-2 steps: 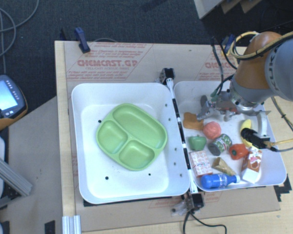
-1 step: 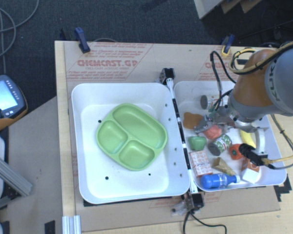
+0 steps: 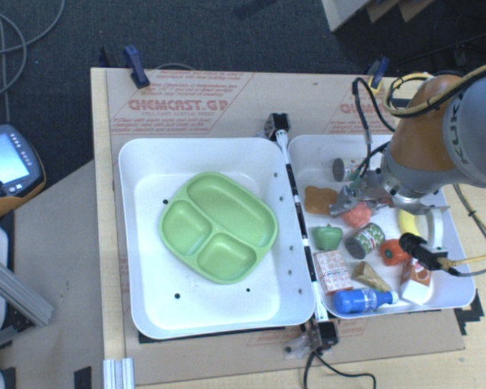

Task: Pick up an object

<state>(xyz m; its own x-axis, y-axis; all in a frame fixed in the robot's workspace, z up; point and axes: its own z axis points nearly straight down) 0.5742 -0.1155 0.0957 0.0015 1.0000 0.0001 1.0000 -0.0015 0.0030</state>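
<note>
Right bin (image 3: 462, 294) | jaws (image 3: 355, 203) over pink object (image 3: 357, 215) | opening: cannot tell

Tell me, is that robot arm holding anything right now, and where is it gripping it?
It cannot be told. The hand is down in the right bin, right over a pinkish-red object, but this view does not show anything gripped.

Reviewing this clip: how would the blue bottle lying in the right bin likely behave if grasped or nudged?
The blue bottle lies on its side, so a nudge would probably roll it. It looks like smooth plastic, likely light and somewhat slippery. The bin wall beside it may crowd a grasp.
</note>
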